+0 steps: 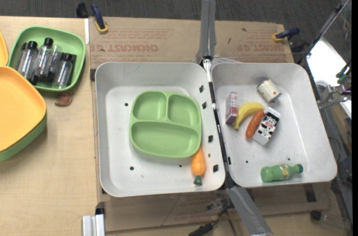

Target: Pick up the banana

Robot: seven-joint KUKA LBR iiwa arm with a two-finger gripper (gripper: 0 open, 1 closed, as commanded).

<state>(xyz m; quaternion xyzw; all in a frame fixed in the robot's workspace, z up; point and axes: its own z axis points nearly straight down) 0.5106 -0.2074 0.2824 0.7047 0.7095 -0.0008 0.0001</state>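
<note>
Lying near the middle of the right-hand white bin, the banana curves from its upper right end down to its lower left tip. An orange-red oblong piece rests against its lower right side, touching it. Just left of the banana stands a pink and purple packet, close to the bin's inner wall. A small box with black and white patches lies just right of the orange-red piece and touches it. Above these, a short cream-coloured can lies tilted, apart from the banana. A green bottle lies on its side at the bin's near edge, well apart from the rest.

How far the tool is open, and whether it has hold of anything, cannot be told, so places are given by the bins rather than by the tool.

The left-hand white bin holds a green divided plate with three compartments, and an orange carrot lies just beside the plate's lower right corner, its green top pointing toward the near wall. Both bins sit on a sheet of brown cardboard, which two clamps pin at its far corners. Further left on the desk, a green square tray carries several small dark-capped bottles, and a stack of yellow plates lies beside it.
</note>
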